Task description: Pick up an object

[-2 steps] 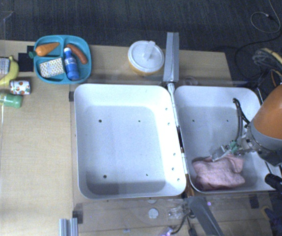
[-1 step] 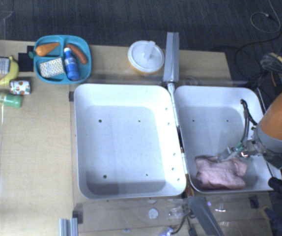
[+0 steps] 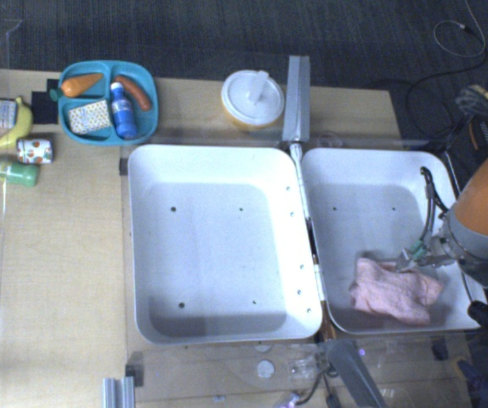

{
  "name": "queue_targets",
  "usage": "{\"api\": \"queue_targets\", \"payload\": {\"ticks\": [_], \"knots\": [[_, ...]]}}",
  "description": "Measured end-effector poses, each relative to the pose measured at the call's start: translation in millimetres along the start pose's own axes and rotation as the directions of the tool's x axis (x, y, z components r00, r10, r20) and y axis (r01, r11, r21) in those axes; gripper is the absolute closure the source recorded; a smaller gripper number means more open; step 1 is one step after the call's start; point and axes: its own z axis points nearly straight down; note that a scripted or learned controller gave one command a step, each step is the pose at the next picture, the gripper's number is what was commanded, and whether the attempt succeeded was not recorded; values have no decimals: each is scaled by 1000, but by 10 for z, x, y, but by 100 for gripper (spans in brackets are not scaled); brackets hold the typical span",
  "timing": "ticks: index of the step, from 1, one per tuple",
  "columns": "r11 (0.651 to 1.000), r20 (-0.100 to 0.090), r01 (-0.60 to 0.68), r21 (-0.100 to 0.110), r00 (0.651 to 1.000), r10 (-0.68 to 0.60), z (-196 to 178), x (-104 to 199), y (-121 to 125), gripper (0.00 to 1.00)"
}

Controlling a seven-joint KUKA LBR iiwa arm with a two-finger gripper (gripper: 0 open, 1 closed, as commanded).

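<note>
One two-finger metal gripper (image 3: 416, 257) sits low in the right shallow white plastic bin (image 3: 371, 177), its tip at the upper right edge of a crumpled pink cloth (image 3: 394, 291) lying near that bin's front wall. Whether the gripper is released or clenched I cannot tell; it is too small and partly masked by the grey wrist. The likely failure is a pinch on only a thin fold at the cloth's edge, which could slip free on lifting. The left shallow white bin (image 3: 218, 245) lies beside it, and a blue divided plastic tray (image 3: 146, 100) stands well apart.
</note>
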Motion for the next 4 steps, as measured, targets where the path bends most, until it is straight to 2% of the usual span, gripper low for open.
{"api": "queue_targets", "payload": {"ticks": [1,2,3,4], "knots": [[1000,0,0,0,1000,0,0,0,0,0],[999,-8,42,10,999,-42,129,-105,-64,0],[1000,-7,4,10,1000,-4,131,-125,-69,0],[1000,0,6,1,1000,-6,1,-140,-32,100]]}}
